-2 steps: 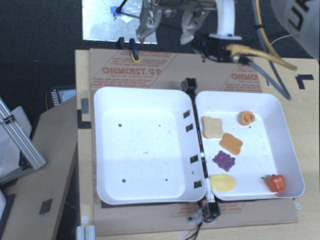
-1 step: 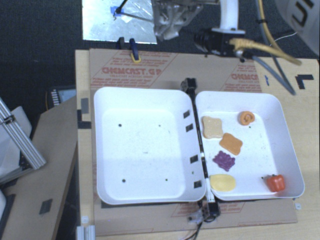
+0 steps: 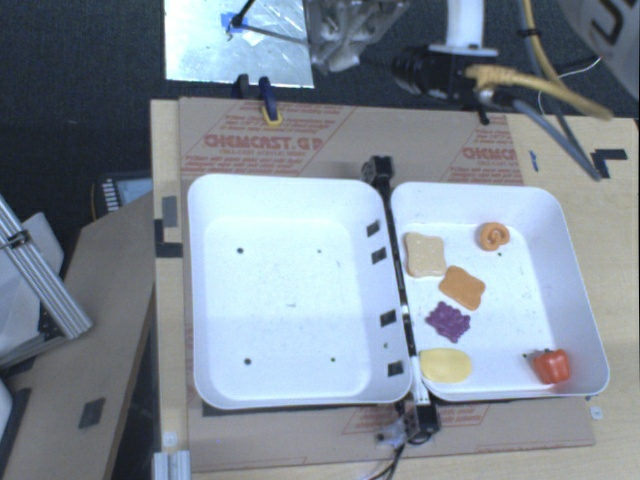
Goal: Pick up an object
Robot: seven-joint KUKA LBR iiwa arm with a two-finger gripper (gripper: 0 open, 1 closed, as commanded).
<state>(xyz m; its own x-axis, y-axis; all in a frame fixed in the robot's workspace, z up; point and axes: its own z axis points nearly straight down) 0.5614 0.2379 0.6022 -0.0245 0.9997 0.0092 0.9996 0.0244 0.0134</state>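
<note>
Where the bench [image 3: 300, 128] bears two bins, the right bin [image 3: 580, 298] holds toast [image 3: 425, 255], orange swirl [image 3: 492, 235], orange slab [image 3: 462, 287], purple cluster [image 3: 448, 321], yellow piece [image 3: 446, 366], red pepper [image 3: 551, 365] at five o'clock; left bin [image 3: 215, 268]; gripper [image 3: 345, 18] at twelve o'clock, claw state untellable; dark floor [image 3: 80, 68].

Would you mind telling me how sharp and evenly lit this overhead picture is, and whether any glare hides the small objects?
Camera view: soft overall, the small objects blurred at their edges; the right bin and left bin are bright white but no glare hides the objects; the metal sheet at top left reflects light strongly; shadows are faint.
</note>
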